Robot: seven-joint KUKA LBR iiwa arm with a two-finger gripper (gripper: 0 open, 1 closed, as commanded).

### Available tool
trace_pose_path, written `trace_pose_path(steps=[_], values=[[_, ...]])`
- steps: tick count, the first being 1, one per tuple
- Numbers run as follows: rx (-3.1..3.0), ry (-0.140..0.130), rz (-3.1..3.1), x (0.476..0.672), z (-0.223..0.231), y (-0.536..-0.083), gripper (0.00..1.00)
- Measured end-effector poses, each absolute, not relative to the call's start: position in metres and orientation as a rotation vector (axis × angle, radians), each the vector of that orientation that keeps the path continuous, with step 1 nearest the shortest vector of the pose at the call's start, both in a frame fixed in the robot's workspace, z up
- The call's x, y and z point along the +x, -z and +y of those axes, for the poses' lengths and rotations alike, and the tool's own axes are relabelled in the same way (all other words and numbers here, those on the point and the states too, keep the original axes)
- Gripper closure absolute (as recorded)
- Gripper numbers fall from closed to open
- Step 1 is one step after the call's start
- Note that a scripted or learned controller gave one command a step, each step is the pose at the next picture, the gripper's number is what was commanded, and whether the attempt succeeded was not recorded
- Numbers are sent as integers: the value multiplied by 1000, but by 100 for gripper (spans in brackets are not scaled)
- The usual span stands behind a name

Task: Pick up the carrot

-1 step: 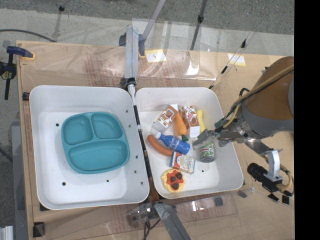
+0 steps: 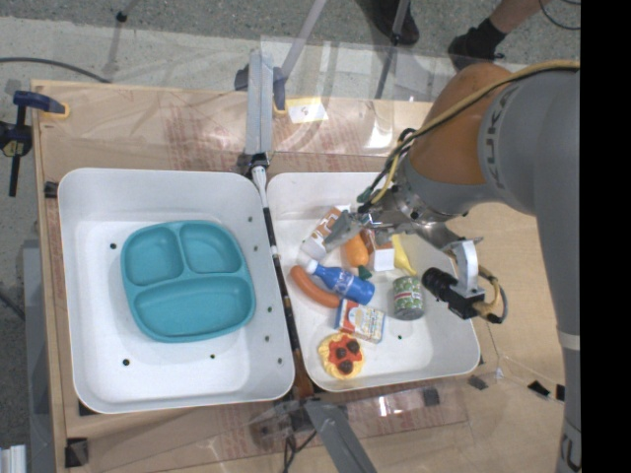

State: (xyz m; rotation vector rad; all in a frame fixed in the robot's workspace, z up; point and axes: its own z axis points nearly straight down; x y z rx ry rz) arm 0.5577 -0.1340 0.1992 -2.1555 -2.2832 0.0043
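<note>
Reach step: gripper [image 2: 357,227] low over right bin [image 2: 449,361] clutter.
Carrot [image 2: 357,251] mid-bin, just under fingertips, beside blue bottle [image 2: 342,282]; finger state can't tell. Next, I'd guess: descend, close on carrot.

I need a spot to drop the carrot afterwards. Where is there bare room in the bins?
Left bin: bare floor rings the teal tray. Right bin: a bare patch at its near right corner; its middle is crowded around the blue bottle and green can.
</note>
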Motion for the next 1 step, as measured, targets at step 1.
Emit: trace_pose_path(steps=[1], values=[[-2106,-3,-2330,583,-170,-148,0]])
